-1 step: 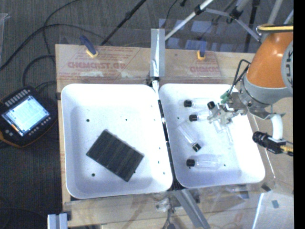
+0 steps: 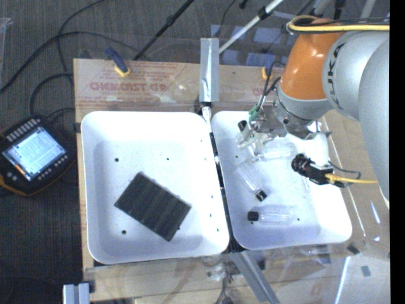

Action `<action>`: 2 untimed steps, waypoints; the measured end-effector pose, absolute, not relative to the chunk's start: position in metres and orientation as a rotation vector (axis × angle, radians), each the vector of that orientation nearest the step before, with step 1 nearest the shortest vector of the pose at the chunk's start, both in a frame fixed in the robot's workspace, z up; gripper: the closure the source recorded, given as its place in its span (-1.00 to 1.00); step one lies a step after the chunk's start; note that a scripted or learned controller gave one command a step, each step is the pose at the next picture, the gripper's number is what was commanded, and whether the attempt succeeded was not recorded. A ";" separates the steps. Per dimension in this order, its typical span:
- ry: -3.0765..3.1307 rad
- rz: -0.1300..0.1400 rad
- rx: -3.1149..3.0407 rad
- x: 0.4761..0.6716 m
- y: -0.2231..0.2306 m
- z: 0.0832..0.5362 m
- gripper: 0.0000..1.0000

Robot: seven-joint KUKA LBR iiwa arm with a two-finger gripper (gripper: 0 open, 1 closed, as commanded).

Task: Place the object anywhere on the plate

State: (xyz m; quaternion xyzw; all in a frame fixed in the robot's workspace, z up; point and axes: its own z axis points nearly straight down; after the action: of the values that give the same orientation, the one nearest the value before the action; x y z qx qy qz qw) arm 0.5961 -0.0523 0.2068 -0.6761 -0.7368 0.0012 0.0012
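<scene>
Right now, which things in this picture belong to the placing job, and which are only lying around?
For the job:
- dark ribbed plate, left bin
- clear tubes with black caps, right bin
- gripper, above the right bin

Lying about:
- handheld control pad, left of the bench
- blue-and-yellow clamp, bench's far edge

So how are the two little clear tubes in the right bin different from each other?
The upper tube lies slanted, with its black cap at the lower right end. The lower tube lies nearly level, with its black cap at the left end. The upper tube sits closer to the pincer; the lower tube is nearer the bin's front edge. Both are clear, lying flat and apart.
</scene>
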 end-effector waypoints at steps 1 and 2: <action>-2.253 0.005 -2.187 0.627 0.028 0.202 1.00; -2.733 0.002 -1.552 0.661 0.111 0.234 1.00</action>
State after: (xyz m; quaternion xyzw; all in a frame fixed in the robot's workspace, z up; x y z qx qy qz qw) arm 0.6613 0.1114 0.2340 -0.4938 -0.8696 0.0005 -0.0006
